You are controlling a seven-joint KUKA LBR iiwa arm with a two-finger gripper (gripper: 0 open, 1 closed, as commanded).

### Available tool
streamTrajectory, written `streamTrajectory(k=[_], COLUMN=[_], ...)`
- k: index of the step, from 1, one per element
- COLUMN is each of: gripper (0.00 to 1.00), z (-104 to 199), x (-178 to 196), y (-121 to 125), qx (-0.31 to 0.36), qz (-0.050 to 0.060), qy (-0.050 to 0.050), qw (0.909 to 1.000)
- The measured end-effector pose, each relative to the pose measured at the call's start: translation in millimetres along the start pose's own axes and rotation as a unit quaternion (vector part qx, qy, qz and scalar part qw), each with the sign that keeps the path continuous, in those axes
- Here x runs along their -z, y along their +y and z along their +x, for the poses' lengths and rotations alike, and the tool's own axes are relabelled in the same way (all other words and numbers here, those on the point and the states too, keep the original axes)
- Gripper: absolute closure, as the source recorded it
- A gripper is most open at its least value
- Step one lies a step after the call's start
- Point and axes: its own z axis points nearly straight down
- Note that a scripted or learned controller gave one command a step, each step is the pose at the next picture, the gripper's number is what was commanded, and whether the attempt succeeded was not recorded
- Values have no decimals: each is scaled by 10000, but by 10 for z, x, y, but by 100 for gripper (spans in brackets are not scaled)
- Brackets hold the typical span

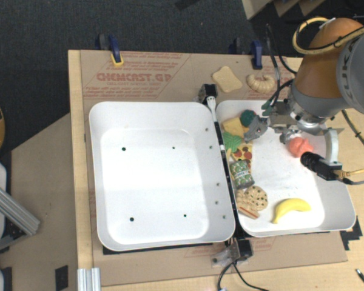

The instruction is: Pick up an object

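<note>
Left bin (109, 126): bare white floor.

Right bin (337, 217), along left wall: green toy (233, 141), packet (241, 173), cookie (252, 197). Banana (291, 208) apart on open floor near front, long axis roughly left-right, left tip dipping toward front edge. Pink toy (298, 146) at rear right, under wrist.

Gripper (259, 126) above rear-left cluster, near green toy. Finger opening: cannot tell. Nothing seen held.

Recommended: descend vertically on single item, avoid wall, close across short axis. Banana judged easiest, being isolated.
</note>
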Motion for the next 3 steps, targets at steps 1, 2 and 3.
streamTrajectory(k=[1,2,3], gripper=[0,0,0], z=[-126,-341,-941], x=[-743,-1010,-996], y=[316,782,816], qx=[0,4,-22], qz=[20,-25,-19], qy=[2,-11,-15], qw=[10000,10000,10000])
